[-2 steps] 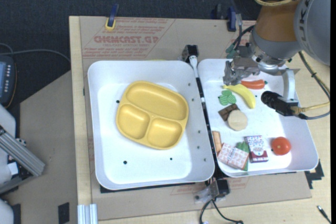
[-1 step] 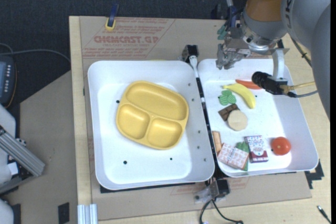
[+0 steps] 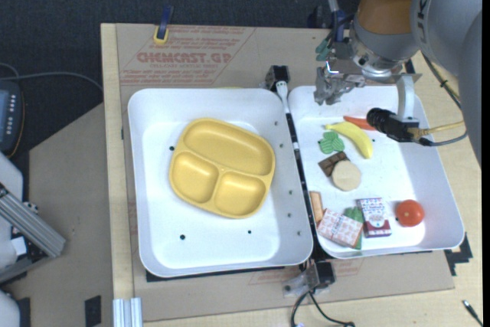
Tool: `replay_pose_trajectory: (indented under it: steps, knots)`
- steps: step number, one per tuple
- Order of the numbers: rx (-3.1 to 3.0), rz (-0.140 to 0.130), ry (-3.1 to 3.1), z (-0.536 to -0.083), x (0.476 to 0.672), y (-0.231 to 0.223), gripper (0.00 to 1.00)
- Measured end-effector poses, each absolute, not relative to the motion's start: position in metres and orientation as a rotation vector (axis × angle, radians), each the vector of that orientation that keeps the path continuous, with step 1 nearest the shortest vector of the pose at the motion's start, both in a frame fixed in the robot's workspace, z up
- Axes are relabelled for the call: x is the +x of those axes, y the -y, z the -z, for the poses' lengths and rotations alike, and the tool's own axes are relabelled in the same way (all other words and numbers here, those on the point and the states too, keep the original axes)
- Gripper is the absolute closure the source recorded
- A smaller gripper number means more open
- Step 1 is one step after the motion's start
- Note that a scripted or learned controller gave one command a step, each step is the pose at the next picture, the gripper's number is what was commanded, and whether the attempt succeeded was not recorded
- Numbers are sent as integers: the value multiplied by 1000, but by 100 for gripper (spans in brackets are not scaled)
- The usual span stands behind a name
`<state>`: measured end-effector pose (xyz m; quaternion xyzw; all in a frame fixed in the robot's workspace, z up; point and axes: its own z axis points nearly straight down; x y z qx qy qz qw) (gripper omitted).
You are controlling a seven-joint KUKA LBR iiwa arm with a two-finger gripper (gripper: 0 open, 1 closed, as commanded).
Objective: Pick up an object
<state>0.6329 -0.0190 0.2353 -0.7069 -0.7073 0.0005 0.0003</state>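
My fingers [image 3: 328, 98] hang over the far left corner of the right bin [image 3: 452, 195], close to its inner wall. From this slant I cannot tell how far apart they stand, and I see nothing caught in them, so I judge the pick not yet made.

Nearest to them, a little toward the camera and to the right, lies a banana [image 3: 354, 137], on its side with an orange stick [image 3: 358, 121] touching its far edge. A green piece [image 3: 331, 142] sits almost straight below my fingers in the view, just beside the banana. I would take one of these, since they ask the shortest drop.

Beyond the green piece come a brown block [image 3: 332, 162] and a pale round disc [image 3: 346, 177], touching each other. Farther still, along the bin's near edge, are two small cartons [image 3: 373, 217] and a red ball [image 3: 410, 213]. The things crowd together, so a loose grab could nudge a neighbour.

Well off to the left of my fingers, the other bin [image 3: 145, 188] holds a yellow divided plate [image 3: 222, 167]. Both bins rest on the table [image 3: 191, 50].
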Motion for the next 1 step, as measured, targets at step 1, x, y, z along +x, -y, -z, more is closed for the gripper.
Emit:
replay_pose_trajectory:
  steps: [1]
  knots:
    - [-2220, -4, 2219, -214, 633, 23, 100]
